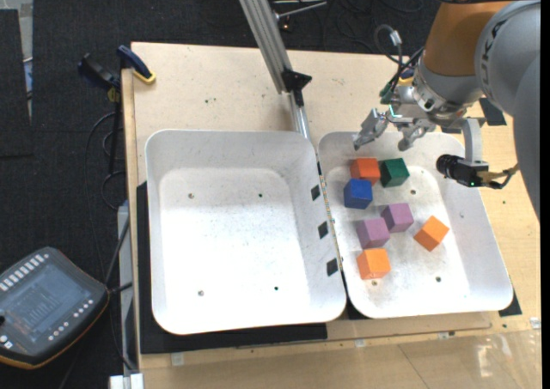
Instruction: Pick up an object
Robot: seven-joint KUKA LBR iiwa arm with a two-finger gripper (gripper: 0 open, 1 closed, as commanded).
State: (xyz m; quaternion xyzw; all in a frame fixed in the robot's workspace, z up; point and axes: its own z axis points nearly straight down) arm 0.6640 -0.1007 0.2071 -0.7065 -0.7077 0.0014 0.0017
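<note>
From my remote station I log the following. Right bin [481,280]: shallow white tray with rounded corners and a speckled floor, lying right of centre in the frame. It contains seven small matte cubes with crisp edges, in a loose cluster. Orange cube [364,169] at the top, touching the green cube [394,173] to its right. Blue cube [358,193] just below the orange one. Two purple cubes, one [398,216] above and right of the other [373,230], nearly touching. Tilted orange cube [431,233] to their right. Another orange cube [373,263] lowest in the group.

Left bin [232,228]: same white moulded form, floor dusted with dark specks.

Pincer [394,128]: metal fingers spread apart, holding nothing, poised over the upper rim of the right bin, just above the orange and green cubes. The grey arm with its orange band enters from the upper right.

Bench [215,87]: pale wood board. Black floor with cables around it; grey handheld pendant [43,306] at lower left.
</note>
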